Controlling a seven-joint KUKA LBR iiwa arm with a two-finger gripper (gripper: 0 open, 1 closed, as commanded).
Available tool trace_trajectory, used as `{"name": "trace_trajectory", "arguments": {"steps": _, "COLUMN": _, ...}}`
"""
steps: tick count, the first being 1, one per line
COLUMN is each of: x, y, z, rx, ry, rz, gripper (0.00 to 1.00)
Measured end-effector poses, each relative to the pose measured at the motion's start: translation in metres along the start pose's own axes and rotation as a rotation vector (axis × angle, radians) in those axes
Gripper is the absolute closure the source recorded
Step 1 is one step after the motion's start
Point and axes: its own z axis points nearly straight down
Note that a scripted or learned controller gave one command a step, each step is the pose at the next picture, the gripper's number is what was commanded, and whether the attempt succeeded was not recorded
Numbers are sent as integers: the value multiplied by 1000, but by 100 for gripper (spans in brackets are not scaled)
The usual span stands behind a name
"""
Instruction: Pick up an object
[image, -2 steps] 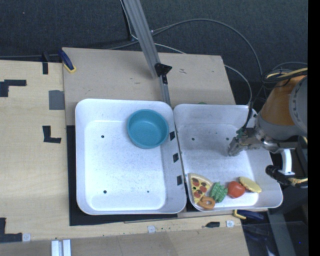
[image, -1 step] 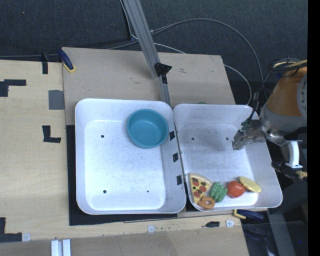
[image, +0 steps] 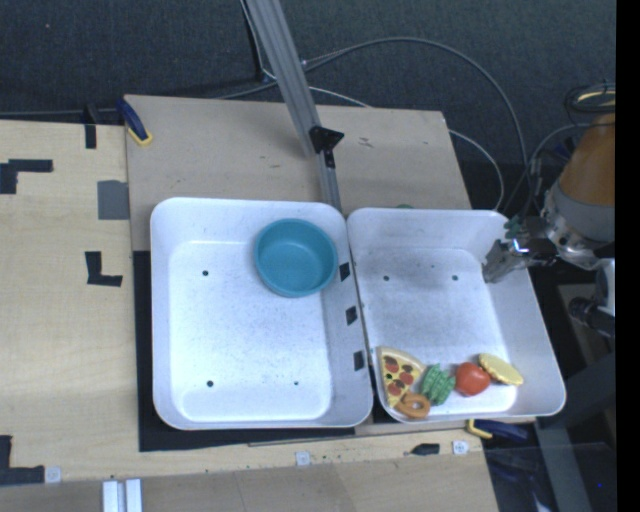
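1. One tabletop (image: 230, 150) bears two white bins: the left bin (image: 190, 330) and the right bin (image: 440, 300), touching side by side.
2. One arm (image: 590, 190) hangs over the right bin's far right rim.
3. One blue bowl (image: 295, 257) sits in the left bin's far right corner.
4. One gripper (image: 497, 262) is at the right bin's right wall; I cannot tell its state.
5. Four toy foods line the right bin's near edge: pizza slice (image: 401, 380), green vegetable (image: 436, 381), tomato (image: 472, 378), yellow piece (image: 501, 369).

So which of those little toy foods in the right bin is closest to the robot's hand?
The yellow piece, at the right end of the row. The tomato, green item and pizza slice lie farther left of the gripper.
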Motion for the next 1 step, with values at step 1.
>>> {"name": "trace_trajectory", "arguments": {"steps": 1, "x": 4, "y": 6, "z": -44, "rx": 1, "ry": 0, "rz": 0, "gripper": 100}}
